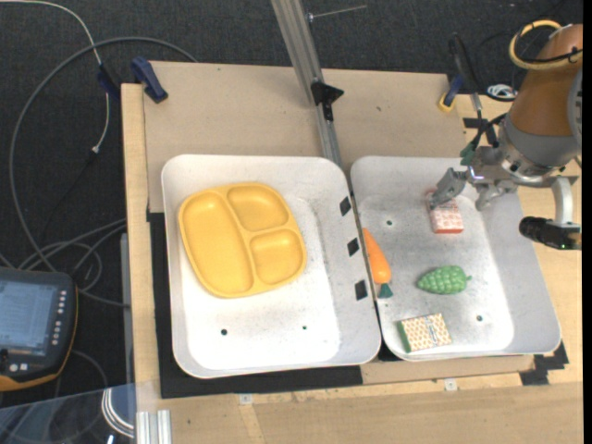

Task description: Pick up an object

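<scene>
Two-finger gripper (467,185) on the grey arm: spread wide, nothing between the fingers. Just beside the left finger and toward the camera, nearly under it: a small white carton with a red lower edge (447,218), lying flat. Probably light and stiff, a little crushable; best pinched across its short sides, squarely, so as not to skid on the smooth floor.

Under the tool, the shallow white right bin (527,276). Further toward the camera in it, a knobbly green plastic fruit (443,280), then a flat patterned packet edged in green (425,331). Off to the far side, at the rim between the bins, an orange toy carrot (376,259).

Beyond that, well apart from the tool, the white left bin (277,340), with a yellow three-compartment plastic tray (242,239).
</scene>
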{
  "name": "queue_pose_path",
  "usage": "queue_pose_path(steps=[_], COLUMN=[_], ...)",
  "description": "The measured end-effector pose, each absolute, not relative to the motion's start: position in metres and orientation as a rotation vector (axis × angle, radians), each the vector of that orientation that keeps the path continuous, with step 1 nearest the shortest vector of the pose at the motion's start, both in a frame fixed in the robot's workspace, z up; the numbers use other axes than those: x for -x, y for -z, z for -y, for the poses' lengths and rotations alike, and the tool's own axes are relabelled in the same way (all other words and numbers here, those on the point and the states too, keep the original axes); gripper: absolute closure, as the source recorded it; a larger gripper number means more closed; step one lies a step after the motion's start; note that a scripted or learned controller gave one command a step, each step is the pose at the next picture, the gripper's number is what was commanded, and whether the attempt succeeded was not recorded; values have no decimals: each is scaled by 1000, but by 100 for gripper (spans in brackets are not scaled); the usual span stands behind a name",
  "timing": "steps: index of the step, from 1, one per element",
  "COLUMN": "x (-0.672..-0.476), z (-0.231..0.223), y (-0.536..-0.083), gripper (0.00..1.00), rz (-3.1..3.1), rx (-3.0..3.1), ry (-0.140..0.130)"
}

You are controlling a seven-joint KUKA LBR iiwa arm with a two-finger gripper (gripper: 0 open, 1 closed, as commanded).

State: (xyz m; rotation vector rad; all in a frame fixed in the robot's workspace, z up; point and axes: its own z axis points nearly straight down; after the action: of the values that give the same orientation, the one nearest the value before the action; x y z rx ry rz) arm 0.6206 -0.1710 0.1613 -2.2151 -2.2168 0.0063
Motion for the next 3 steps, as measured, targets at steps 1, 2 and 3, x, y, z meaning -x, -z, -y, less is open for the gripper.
queue_pose_path(steps=[1,2,3], x=[-616,-617,-628], z=[164,165,159], y=[-104,-117,-171], gripper=[0,100,100], rz=[2221,2223,2228], rx=[2218,2222,2224], ry=[-2,3,7])
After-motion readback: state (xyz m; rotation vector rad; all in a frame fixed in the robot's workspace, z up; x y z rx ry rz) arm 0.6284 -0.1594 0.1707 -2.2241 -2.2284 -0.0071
